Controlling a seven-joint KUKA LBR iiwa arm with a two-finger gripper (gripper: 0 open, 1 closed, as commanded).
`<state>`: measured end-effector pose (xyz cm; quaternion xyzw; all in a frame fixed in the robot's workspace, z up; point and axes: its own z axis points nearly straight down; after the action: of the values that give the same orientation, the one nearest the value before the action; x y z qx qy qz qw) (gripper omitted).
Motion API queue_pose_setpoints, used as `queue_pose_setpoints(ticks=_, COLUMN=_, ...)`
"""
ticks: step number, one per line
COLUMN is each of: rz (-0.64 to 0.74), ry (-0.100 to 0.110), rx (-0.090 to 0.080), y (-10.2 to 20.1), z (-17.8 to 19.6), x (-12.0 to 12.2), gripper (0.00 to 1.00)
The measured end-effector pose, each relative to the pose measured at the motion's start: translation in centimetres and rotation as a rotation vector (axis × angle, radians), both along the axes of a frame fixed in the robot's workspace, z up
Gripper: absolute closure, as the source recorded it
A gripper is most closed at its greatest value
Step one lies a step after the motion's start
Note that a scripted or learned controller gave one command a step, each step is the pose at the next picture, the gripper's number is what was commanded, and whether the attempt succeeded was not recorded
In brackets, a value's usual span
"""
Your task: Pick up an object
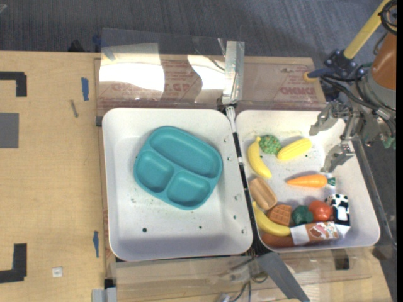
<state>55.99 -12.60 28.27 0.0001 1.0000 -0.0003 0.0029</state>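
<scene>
Camera view: gripper (332, 140) spread wide, empty.

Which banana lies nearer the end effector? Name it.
The upper banana, beside the broccoli at the right bin's left wall. The other banana lies at the near edge, farther from the end effector.

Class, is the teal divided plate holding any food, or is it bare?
Bare: the teal divided plate shows three plain compartments; the toy food lies in the right bin.
</scene>
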Motion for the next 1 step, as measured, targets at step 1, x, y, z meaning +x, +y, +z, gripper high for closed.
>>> queue_pose_setpoints(ticks=1, rz=0.209, ry=-0.004, rx=-0.001, y=-0.21, z=-18.94, x=-0.4, gripper=0.0)
